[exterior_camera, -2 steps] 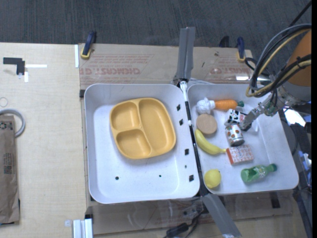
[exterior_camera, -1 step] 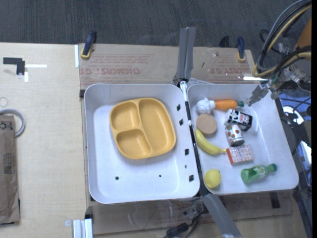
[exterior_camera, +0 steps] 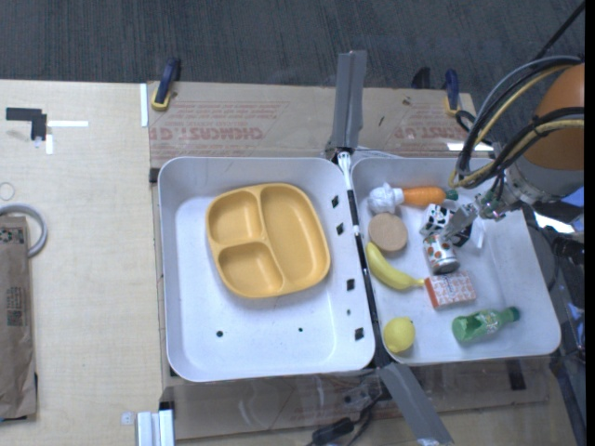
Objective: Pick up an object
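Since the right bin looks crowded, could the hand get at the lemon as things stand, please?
Probably yes: the lemon lies apart near the right bin's front corner, nothing on top; the banana is close beside it.

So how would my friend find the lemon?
Look in the right-hand white bin, along its near edge. The lemon sits in the near left corner, just below the banana. It is small, round and yellow, while the banana is long and curved.

Dark carpet floor (exterior_camera: 232, 17); pale wooden bench (exterior_camera: 84, 249).
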